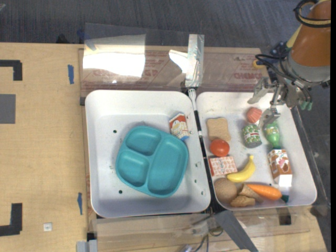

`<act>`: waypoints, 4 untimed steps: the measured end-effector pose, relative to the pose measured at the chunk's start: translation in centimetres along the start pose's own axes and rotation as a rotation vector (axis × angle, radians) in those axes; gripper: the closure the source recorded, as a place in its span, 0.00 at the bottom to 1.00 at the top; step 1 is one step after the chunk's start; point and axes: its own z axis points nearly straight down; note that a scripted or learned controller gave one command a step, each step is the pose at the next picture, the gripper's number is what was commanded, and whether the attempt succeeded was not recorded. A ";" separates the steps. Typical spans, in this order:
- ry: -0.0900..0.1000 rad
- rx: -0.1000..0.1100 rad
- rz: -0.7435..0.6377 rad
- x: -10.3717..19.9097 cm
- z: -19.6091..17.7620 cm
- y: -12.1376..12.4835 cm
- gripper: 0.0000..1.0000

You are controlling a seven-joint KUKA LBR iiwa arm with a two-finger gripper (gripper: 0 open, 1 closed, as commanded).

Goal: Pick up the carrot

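carrot (264, 191) sits at the front of the right bin (308, 168), lying flat, tip pointing toward the banana's side, nothing gripping it. using the carrot as my reference: banana (243, 172) just behind and left of it, touching or nearly so; brown lumpy items (231, 192) right beside it on the left; a small carton (279, 164) just behind it on the right. further back from the carrot i see a tomato (220, 147), a cracker-like slab (218, 128), a green can (252, 134) and a green round thing (272, 134). gripper (268, 100) hangs well behind the carrot, over the bin's far right corner, fingers spread apart with nothing between them. well left of the carrot, the other bin (100, 140) carries a teal divided plate (152, 160) and a small packet (179, 126).
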 end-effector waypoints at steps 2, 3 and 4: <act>-0.007 0.003 -0.241 12.5 10.3 -1.1 0.00; -0.003 -0.001 -0.089 4.0 10.5 -1.4 0.00; 0.002 -0.002 0.047 -2.0 10.6 -6.1 0.00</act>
